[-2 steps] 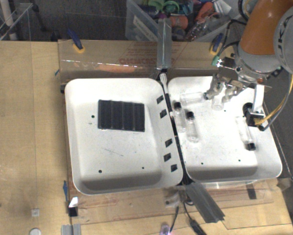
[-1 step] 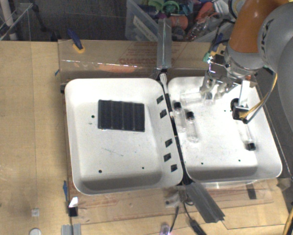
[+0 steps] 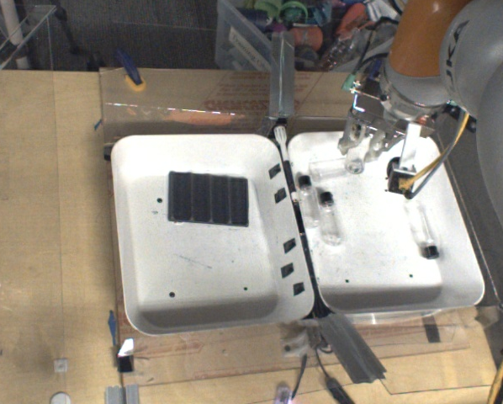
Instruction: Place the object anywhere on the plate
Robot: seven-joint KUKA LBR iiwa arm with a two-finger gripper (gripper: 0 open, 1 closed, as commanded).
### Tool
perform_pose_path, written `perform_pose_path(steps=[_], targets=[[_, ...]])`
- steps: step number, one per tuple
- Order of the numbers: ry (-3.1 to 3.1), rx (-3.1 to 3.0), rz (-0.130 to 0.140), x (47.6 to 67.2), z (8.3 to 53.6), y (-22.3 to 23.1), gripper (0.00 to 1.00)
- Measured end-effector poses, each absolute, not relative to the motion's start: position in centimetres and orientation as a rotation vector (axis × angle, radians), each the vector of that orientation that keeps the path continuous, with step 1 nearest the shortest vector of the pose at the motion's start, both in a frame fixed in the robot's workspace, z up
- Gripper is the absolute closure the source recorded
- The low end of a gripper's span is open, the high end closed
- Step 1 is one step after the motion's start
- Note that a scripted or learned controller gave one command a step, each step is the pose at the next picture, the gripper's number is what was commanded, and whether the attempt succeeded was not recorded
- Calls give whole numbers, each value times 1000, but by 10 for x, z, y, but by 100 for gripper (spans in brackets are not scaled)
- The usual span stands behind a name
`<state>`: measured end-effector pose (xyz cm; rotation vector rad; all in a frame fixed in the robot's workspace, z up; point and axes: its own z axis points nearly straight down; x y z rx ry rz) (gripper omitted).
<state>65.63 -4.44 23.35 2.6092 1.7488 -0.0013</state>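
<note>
A black ribbed plate (image 3: 208, 199) lies flat in the left bin (image 3: 142, 301). Three clear tubes with black caps lie in the right bin (image 3: 378, 289): one (image 3: 321, 172) near the back left, one (image 3: 329, 221) just in front of it, and one (image 3: 423, 230) towards the right. My gripper (image 3: 365, 151) hangs over the back of the right bin, just right of the rear tube's end. It is open, and nothing shows between its fingers.
A divider with black tabs (image 3: 287, 225) runs between the bins. A clear crate of colourful items (image 3: 302, 15) stands behind them. The grey arm with its orange band (image 3: 428, 23) fills the upper right. Bare wooden bench (image 3: 41, 225) lies to the left.
</note>
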Motion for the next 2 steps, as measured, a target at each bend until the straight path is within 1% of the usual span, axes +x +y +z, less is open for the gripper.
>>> perform_pose_path(steps=[1, 2], targets=[[1913, 2491, -1, 667, 234, -23, 100], [1918, 2487, 0, 667, 252, -9, 100]])
